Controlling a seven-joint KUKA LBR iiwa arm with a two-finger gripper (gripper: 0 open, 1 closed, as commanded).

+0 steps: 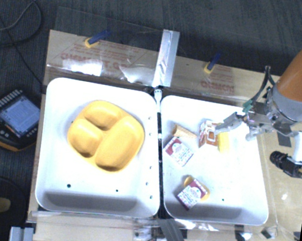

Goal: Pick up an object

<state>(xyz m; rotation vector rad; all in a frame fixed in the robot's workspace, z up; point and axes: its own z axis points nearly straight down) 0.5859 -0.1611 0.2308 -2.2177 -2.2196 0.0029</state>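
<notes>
Reaching from the worktop's right edge, end effector [235, 122] hovers over right bin [239, 206]; finger state cannot be told. Nearest item: small packet [210, 132] near bin's far edge, beside yellow piece [223, 142]. Risk: crowded neighbours deflecting grasp.

Red print on cardboard sheet [147, 69] and packet labels [179, 151]: blurred, illegible.
</notes>
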